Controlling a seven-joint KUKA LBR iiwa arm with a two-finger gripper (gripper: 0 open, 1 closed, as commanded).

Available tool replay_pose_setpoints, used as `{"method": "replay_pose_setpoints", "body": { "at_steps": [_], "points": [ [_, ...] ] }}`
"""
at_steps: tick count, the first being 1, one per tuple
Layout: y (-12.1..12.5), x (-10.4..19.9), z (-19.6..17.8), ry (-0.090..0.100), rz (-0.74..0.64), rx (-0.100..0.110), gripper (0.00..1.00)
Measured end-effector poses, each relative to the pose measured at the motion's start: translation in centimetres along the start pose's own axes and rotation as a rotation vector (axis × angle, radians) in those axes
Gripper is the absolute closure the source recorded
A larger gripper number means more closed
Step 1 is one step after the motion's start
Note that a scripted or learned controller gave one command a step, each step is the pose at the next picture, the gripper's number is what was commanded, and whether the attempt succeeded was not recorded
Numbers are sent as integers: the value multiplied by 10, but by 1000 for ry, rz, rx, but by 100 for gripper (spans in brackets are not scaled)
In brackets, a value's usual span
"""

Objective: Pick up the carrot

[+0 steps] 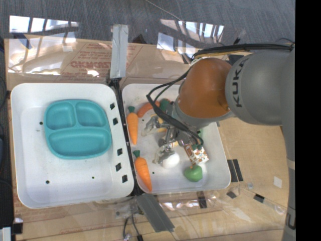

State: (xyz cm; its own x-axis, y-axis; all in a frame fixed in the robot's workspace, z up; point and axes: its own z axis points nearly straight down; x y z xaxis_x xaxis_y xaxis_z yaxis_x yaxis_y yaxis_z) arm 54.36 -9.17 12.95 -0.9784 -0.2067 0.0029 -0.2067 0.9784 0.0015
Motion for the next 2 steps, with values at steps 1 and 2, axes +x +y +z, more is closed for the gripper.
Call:
{"method": "replay_pose_setpoints", "body": {
  "at_steps": [1, 2],
  "points": [
    [-28, -64, 38, -3, 158, 1, 0],
    [-27, -65, 26, -8, 153, 2, 100]
  ]
}}
